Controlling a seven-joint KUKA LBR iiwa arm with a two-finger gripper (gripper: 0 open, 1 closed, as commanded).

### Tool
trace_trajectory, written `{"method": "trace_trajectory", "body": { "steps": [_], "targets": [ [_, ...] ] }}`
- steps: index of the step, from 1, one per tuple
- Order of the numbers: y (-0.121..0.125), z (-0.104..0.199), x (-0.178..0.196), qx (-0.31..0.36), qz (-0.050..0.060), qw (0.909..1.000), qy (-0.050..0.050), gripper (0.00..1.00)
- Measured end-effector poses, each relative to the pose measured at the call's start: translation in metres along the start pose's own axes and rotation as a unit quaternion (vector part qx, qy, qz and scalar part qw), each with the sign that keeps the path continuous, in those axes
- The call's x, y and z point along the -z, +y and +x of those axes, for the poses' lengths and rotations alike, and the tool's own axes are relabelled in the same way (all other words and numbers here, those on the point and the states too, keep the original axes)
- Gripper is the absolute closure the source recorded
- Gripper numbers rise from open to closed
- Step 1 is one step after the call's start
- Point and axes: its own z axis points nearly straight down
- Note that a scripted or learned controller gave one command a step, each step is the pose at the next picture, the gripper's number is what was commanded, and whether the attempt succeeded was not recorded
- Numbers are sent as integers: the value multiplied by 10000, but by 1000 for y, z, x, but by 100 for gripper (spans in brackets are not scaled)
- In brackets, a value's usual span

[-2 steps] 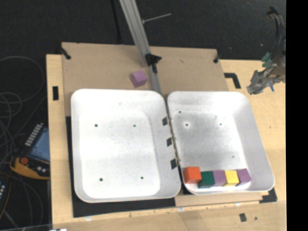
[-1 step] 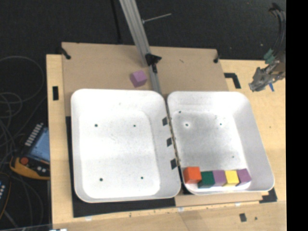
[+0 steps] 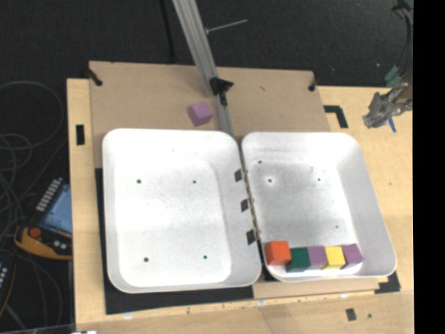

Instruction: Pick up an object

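Far right, off bins: pincer [image 3: 386, 108].

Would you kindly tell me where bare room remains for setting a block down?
The left bin offers bare floor throughout. The right bin is free above its near wall, where five blocks crowd in a row. A purple block sits behind the left bin.
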Motion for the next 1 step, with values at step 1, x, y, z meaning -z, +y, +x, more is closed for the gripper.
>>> {"method": "trace_trajectory", "body": {
  "steps": [1],
  "targets": [
    [2, 69, -57, -156, 283, 9993, 181, 100]
  ]
}}
